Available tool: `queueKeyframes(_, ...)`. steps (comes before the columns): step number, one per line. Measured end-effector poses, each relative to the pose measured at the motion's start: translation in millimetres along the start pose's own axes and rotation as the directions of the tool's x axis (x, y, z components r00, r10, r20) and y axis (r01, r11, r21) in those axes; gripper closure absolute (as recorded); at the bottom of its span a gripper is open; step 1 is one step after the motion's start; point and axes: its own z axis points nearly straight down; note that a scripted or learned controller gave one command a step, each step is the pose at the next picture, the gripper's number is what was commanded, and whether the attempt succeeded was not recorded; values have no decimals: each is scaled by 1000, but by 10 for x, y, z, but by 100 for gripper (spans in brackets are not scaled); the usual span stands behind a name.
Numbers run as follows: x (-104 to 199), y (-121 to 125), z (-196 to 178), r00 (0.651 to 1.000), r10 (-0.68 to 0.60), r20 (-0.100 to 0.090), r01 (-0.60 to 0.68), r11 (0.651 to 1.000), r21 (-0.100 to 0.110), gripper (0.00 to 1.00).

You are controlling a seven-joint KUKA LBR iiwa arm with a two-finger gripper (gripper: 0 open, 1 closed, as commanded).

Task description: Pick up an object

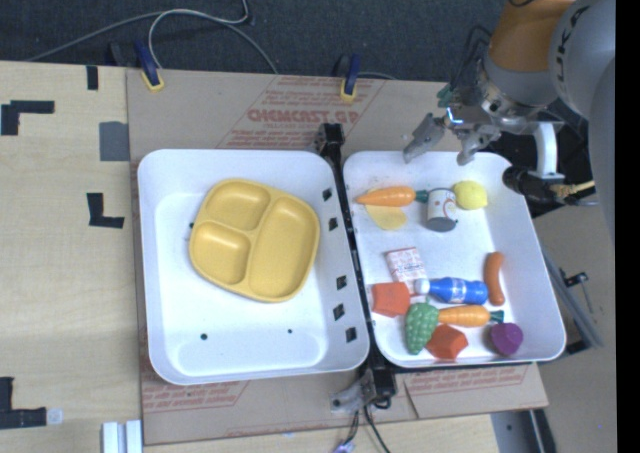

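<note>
Here the gripper [443, 147] hangs over the far edge of the right bin [528, 241], its two grey fingers [421, 137] spread apart with nothing between them; the arm [545, 11], grey with an orange band, reaches in from the right above the bin's far right corner; every toy lies below and on the near side of the gripper, none touching it; closest to it, along the far edge, are an orange carrot [386, 197], a small grey can [440, 208] and a yellow lemon [470, 195], the can and lemon just beside each other, the carrot towards the bin's left edge with a pale yellow piece [390, 219] just in front of it; in the middle of the bin lies a red-and-white packet [405, 263]; well apart from the gripper, towards the near edge, sit a red block [391, 297], a blue bottle [456, 290], a sausage [494, 276] by the right edge, a green bunch of grapes [421, 327], a second carrot [466, 317], a red piece [447, 342] and a purple fruit [506, 338] in the near right corner; the left bin [170, 341] holds a yellow divided plate [254, 239] near its far edge, well apart from the gripper
</note>
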Motion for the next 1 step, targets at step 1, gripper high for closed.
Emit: queueKeyframes(1,56,56,1248,1000,0,1,0,1000,-1,0)
